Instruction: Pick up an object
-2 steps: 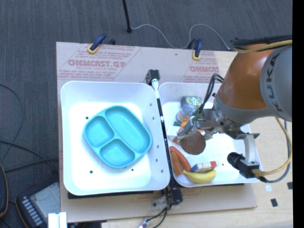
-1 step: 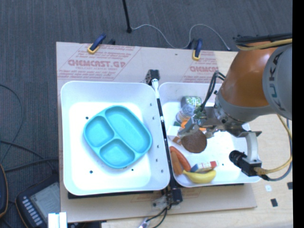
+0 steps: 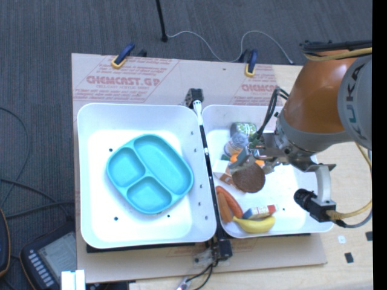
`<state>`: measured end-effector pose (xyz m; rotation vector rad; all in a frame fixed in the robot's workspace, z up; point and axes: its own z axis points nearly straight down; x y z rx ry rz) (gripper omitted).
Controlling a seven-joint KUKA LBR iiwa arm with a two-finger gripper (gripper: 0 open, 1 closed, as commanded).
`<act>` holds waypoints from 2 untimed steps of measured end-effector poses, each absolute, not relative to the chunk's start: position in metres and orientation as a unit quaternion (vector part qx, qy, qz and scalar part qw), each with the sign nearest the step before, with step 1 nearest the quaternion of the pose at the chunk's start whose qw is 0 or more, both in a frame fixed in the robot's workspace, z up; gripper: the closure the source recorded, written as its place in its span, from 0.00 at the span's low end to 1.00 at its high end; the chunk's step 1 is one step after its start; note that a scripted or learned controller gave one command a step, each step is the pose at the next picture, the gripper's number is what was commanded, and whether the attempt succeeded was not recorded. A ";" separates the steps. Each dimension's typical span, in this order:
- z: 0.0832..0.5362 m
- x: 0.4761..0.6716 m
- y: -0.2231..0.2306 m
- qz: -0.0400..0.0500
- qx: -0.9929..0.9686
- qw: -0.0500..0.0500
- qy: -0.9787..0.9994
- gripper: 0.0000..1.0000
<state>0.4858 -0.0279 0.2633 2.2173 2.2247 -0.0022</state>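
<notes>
Brown round cookie (image 3: 248, 179), flat in right bin (image 3: 290, 219), banana (image 3: 254, 224) and carrot (image 3: 228, 203) near

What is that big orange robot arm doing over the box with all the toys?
The arm is reaching from the right over the right bin, above a heap of small things. A brown round thing lies just under it. Near the front lie a banana and a carrot. Its tool is hidden, so I can't tell whether it has grabbed anything. The left bin holds a blue divided plate.
</notes>
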 end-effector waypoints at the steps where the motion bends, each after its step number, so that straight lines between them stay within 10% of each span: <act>1: 0.273 0.486 -0.028 -0.001 0.706 0.000 0.708 1.00; 2: 0.282 0.486 -0.028 -0.002 0.706 0.000 0.709 1.00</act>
